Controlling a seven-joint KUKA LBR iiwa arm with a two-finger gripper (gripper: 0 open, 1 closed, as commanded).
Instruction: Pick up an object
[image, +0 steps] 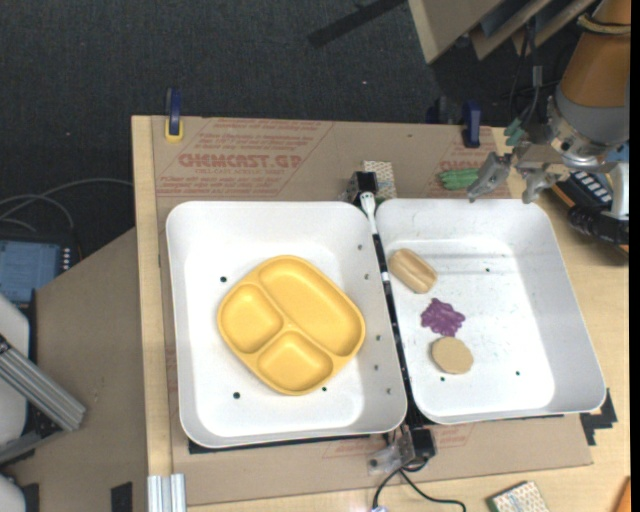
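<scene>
The right bin holds three small things. A tan oblong roll lies near its left wall. Below the roll sits a flat purple piece, and a round tan disc lies just under that. My gripper hangs above the bin's far rim, at the upper right and well away from all three. Its two fingers are spread open with nothing between them.
A yellow three-section plate lies in the left bin. A small green object rests on the cardboard behind the right bin, just left of the gripper. A ridge separates the bins.
</scene>
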